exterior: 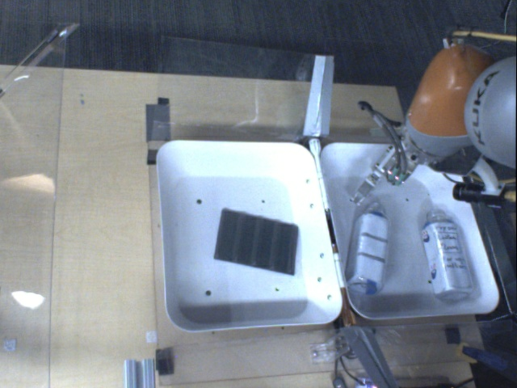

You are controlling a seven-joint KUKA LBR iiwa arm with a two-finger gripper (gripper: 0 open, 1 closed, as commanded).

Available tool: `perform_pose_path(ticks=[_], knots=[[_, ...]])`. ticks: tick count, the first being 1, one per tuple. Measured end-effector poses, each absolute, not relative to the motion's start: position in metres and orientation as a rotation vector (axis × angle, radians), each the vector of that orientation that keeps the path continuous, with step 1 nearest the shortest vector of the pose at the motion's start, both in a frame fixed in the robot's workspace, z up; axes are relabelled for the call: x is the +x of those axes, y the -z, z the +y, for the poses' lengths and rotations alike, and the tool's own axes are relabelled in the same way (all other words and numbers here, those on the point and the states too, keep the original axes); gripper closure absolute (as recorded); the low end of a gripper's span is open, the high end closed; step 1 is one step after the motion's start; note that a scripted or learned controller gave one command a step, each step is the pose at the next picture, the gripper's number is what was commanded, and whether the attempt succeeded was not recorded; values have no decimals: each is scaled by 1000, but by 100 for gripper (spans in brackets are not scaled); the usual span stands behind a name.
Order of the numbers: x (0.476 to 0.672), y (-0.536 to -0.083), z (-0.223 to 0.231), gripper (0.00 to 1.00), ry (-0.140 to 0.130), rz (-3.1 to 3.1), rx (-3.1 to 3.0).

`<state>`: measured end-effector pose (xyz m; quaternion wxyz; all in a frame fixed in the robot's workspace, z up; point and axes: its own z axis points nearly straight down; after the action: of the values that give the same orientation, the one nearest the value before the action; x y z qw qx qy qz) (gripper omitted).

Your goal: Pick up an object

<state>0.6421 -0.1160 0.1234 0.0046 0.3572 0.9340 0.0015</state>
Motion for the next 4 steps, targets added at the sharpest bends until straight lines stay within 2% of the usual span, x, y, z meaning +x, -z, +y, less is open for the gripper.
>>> perform_pose_path(ticks=[1,2,3,4], knots=[[606,-89,-94,0,-8,2764,1474],[645,-88,-109,0,-6,2529,1853],[572,-89,-127,0,-8,2503,1883],[613,-88,-88,0,-11,2467,1933]])
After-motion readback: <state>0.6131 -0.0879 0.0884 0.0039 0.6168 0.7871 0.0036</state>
